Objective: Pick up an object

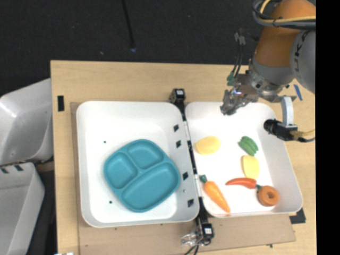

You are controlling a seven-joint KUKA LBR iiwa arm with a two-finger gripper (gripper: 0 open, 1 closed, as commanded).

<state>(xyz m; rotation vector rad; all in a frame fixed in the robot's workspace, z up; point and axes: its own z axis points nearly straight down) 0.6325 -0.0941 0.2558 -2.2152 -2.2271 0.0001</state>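
Hovering at the right bin's [284, 166] twelve o'clock rim, the gripper [231, 105] carries nothing visible; its grasp cannot be judged. Inside lie a lemon [207, 145] at nine o'clock, green pepper [248, 145] centre, and carrot [216, 194] at seven.

Two bins sit side by side on the bench [64, 84], touching along their inner walls. A divided plate [141, 175] lies in the left bin [87, 142]. In the right bin [281, 158], a lemon [207, 145] lies centre-left, a pepper [248, 145] at its 3 o'clock, a corn cob [251, 167] just below, then a chilli [241, 183], a carrot [217, 195] at 7 o'clock and a doughnut-shaped toy [268, 195] at 5 o'clock.
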